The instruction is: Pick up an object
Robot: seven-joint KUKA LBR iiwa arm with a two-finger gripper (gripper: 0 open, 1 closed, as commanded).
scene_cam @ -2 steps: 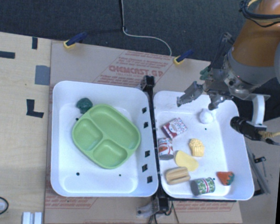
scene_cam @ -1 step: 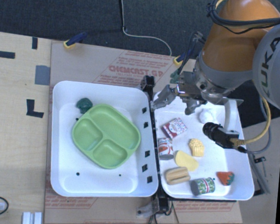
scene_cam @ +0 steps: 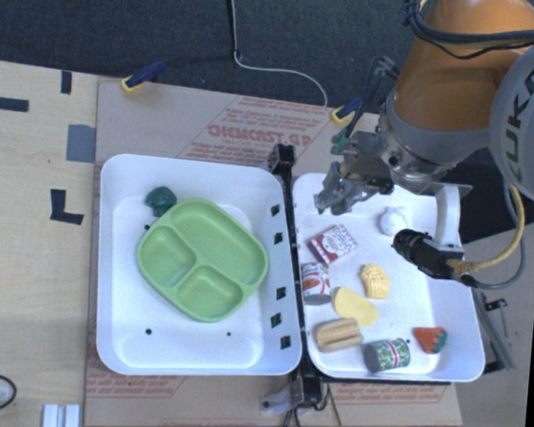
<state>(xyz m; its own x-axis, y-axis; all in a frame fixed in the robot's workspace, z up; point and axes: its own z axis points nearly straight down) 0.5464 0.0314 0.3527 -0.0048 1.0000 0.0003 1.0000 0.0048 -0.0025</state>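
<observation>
Objects for picking lie loose in the right bin (scene_cam: 450,366), within the arm's (scene_cam: 468,77) reach: red-white packet (scene_cam: 333,243), bun (scene_cam: 337,334), can (scene_cam: 387,354), corn (scene_cam: 375,282), strawberry (scene_cam: 430,339). The left bin (scene_cam: 114,240) keeps a green tray (scene_cam: 202,260). The jaws (scene_cam: 342,193) hang above the packet, nothing visible between them; apart or together, I cannot tell.

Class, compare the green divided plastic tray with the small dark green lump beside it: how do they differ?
The green divided plastic tray is pale green, the small dark green lump much darker. The tray is far larger. The tray is flat with three compartments; the lump is rounded and undivided. Both lie in the left white bin, the lump at the tray's upper-left edge.
</observation>
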